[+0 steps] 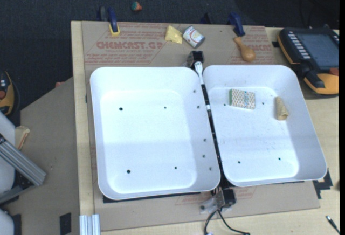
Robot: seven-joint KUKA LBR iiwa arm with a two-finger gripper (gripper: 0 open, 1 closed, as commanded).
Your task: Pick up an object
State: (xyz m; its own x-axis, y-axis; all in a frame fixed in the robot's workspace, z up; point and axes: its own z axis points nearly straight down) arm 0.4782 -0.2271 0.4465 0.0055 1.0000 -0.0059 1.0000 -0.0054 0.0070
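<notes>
patterned pad (242, 98) and cork (281, 108) near right bin's (269, 169) far rim.

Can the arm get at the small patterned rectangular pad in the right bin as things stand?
Probably yes. The small patterned rectangular pad lies flat and open in the right bin, apart from the tan cork-like cylinder, with nothing on top of it.

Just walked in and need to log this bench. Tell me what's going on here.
Nothing is being handled at this moment. Two shallow white bins sit side by side on the bench. The right bin holds a small patterned packet near its far side and a tan cork-like piece just to the right of it, the two lying apart. The left bin shows bare white floor. Behind the bins, on the board, lie a yellow wedge, a small box and a wooden-handled tool. No pick-up has started yet.
</notes>
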